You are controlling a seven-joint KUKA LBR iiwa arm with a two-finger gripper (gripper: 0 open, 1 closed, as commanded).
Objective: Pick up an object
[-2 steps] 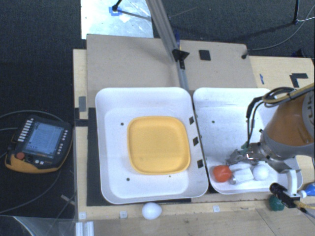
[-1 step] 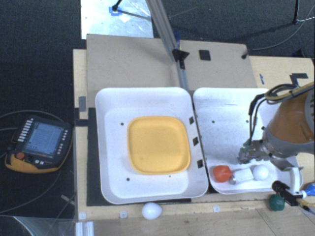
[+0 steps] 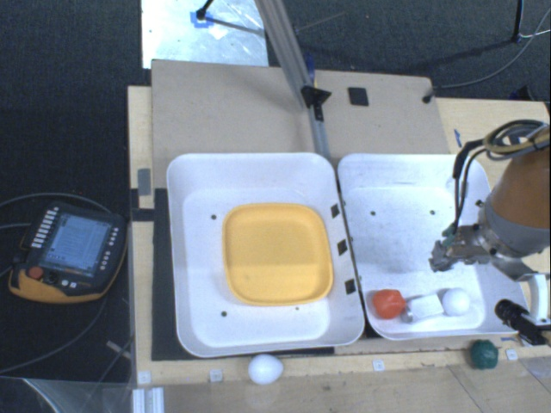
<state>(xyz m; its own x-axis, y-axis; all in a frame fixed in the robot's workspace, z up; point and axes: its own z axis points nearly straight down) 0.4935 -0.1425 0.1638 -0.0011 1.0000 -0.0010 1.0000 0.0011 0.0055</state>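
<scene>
The gripper (image 3: pixel 448 255) hangs above the right bin (image 3: pixel 387 188), beyond the red ball (image 3: pixel 386 303); its opening is too blurred to tell.

The arm (image 3: pixel 521 200) is cut off by the right edge. The gripper (image 3: pixel 448 255) is too small and dark to make out. A clear container (image 3: pixel 52 396) is cropped at bottom left.

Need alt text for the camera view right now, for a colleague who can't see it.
The gripper hovers in the right bin, above a red object and a white object at its near edge. A yellow plate lies in the left bin.
</scene>
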